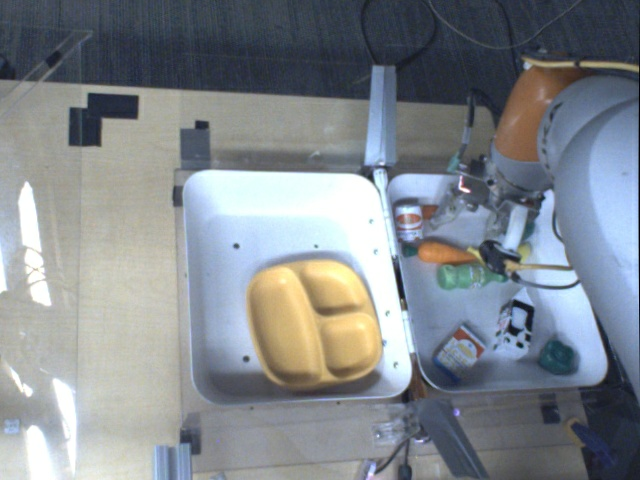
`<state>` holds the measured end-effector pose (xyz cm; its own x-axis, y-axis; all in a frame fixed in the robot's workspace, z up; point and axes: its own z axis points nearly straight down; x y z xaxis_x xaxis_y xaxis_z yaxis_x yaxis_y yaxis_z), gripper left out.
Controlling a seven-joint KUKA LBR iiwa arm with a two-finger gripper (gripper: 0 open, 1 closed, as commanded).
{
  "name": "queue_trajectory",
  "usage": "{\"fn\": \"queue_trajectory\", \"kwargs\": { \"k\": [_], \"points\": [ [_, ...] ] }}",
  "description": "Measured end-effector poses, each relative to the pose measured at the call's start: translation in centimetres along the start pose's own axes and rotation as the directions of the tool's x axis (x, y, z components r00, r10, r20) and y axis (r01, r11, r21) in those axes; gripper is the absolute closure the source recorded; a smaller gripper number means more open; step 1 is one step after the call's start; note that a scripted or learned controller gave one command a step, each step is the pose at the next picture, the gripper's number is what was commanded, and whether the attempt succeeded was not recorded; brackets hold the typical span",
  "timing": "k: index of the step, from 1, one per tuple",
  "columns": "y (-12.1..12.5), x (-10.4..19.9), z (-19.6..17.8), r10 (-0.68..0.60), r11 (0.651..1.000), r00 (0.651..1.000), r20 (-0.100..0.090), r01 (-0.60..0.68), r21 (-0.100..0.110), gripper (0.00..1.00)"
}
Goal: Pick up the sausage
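Gripper [490,230] sits just above sausage [447,253]; can't tell its state. Best approach IMO: drop straight down, center on sausage, avoid green bottle [466,276] just below.

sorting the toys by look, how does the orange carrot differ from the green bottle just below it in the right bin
The carrot is orange and tapers to a point toward the bins' divider; the green bottle is green and blunter, with a rounded body. The carrot lies nearer the bin's far side, the bottle just nearer the camera. The carrot looks slimmer, the bottle thicker. Both lie flat on their sides, roughly parallel, in the right bin, close to the gripper.
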<state>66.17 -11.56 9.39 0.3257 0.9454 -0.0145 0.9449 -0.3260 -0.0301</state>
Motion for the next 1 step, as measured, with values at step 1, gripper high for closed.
{"fn": "queue_trajectory", "kwargs": {
  "k": [1],
  "points": [
    [-0.17, 0.47, 0.04, 0.144, 0.989, 0.99, -0.004, -0.144, 0.013, 0.0]
  ]
}}
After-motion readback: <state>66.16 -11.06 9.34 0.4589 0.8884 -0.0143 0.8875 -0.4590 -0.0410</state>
